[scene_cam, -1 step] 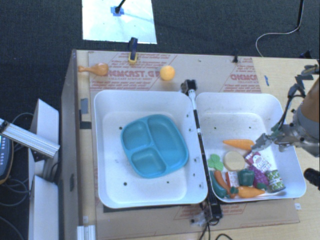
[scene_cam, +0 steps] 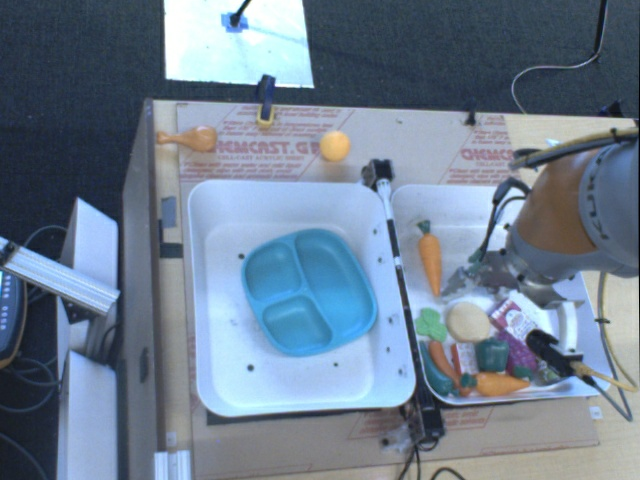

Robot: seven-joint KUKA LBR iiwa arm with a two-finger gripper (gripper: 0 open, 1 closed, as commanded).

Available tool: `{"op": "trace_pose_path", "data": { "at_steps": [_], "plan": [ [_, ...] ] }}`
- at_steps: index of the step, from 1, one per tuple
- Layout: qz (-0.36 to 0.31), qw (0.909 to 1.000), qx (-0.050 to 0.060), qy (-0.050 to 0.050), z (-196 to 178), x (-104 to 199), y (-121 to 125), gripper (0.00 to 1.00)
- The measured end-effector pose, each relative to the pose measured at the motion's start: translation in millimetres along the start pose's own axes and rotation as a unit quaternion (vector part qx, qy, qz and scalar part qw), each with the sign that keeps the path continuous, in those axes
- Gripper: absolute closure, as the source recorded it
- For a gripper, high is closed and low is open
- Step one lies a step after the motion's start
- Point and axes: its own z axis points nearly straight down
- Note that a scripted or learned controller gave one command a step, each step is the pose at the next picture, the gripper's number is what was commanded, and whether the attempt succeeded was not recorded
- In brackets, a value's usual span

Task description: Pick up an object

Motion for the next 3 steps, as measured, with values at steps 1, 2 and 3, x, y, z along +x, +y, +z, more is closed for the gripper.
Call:
{"op": "trace_pose_path", "data": {
  "at_steps": [1, 2, 3],
  "plan": [
    [0.001, 1.0000, 0.000, -0.002, -1, 33, 57, 0.00],
    [0.001, 1.0000, 0.001, 0.000, 0, 0, -16, 0.00],
    [0.001, 1.0000, 0.001, 0.000, 0, 20, -57, 0.00]
  ]
}}
